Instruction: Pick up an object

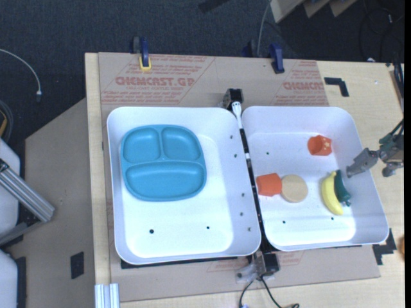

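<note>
The right bin [302, 236] holds a small orange cup-like piece [320, 145] at its back right. An orange block [270, 184] lies near its left wall, with a tan round disc [295, 188] touching it on the right. A yellow banana with a green end [333, 194] lies further right. My gripper [374, 165] reaches in from the right edge, over the bin's right rim, just up and right of the banana. It is open, and nothing sits between its fingers.
The left bin [186, 242] holds a blue divided plate [164, 162] in its back left part. A black divider strip [244, 153] runs between the bins. Clamps [144, 53] stand at the board's far edge.
</note>
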Controlling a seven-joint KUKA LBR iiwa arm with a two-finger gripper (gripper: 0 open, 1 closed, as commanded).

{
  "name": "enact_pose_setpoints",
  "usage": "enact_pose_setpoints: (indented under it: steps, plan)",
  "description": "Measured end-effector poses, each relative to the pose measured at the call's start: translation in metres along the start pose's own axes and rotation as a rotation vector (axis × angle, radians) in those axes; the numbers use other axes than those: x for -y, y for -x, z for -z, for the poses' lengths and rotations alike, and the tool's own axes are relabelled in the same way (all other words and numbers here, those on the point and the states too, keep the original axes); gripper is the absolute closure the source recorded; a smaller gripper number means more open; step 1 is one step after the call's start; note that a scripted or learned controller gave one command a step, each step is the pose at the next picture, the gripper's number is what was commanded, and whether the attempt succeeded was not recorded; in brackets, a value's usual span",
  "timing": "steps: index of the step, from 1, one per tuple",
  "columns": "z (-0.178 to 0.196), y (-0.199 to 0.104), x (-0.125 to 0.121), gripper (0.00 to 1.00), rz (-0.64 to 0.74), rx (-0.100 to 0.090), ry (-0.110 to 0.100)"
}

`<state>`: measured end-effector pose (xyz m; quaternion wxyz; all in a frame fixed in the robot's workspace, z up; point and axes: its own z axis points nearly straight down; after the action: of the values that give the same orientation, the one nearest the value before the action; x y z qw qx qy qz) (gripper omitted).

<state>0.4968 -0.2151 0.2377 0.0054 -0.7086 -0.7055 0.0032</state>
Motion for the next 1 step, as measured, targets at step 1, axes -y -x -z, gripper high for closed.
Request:
enact_pose_setpoints:
  steps: [1]
  plan:
    - [0.0066,-0.0008,-0.0028,0.0,0.005,0.004,0.013]
